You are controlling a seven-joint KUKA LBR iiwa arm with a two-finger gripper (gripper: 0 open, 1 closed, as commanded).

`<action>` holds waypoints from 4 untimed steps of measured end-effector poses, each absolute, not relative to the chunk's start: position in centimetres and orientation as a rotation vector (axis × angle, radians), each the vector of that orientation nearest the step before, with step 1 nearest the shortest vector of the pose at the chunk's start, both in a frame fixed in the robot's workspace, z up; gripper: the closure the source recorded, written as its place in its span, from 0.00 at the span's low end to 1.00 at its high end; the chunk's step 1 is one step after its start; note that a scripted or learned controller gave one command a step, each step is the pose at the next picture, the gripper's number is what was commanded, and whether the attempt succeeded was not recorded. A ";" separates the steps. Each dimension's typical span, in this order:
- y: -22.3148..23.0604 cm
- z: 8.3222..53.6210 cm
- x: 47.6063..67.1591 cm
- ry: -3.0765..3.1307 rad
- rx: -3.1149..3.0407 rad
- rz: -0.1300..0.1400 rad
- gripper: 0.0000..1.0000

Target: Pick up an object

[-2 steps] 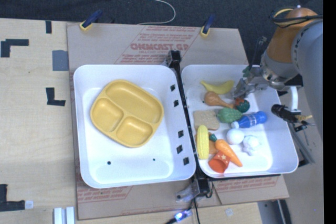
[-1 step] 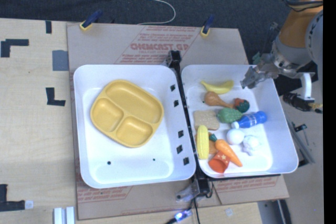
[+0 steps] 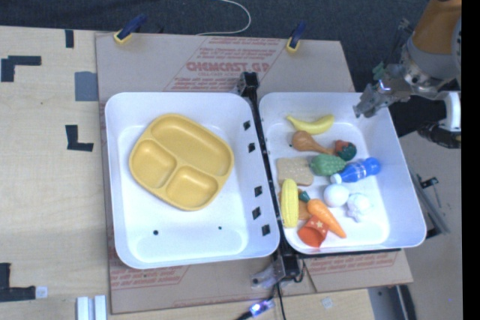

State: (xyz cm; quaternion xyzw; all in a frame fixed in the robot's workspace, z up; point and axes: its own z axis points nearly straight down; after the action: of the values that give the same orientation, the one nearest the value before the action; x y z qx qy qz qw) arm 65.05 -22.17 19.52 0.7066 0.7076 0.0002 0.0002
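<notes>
The right bin point(image 3: 397, 161) holds several toy foods: a yellow banana point(image 3: 311, 123), a brown drumstick point(image 3: 307, 142), a tan cracker point(image 3: 294, 171), a green vegetable point(image 3: 328, 164), a blue bottle point(image 3: 358, 171), a corn cob point(image 3: 289, 201), a carrot point(image 3: 325, 216), a red piece point(image 3: 310, 235) and white pieces point(image 3: 346, 198). My gripper point(image 3: 369, 104) hangs over the bin's far right corner, above and right of the banana, with nothing visibly in it.
In the left bin point(image 3: 120, 161) lies a yellow divided plate point(image 3: 181, 160). Both bins rest on a cardboard sheet point(image 3: 217, 64) held by blue and yellow clamps point(image 3: 129, 28). A cable point(image 3: 225, 0) lies on the dark floor behind.
</notes>
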 end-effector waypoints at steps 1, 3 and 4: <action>-22.1 22.5 65.2 2.224 2.219 0.001 1.00; -11.6 20.8 61.6 2.232 2.219 -0.005 1.00; -6.0 20.1 60.4 2.232 2.219 -0.005 1.00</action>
State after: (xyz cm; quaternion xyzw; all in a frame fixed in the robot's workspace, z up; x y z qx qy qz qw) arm 60.39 -6.03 20.14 0.7049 0.7093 -0.0016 -0.0029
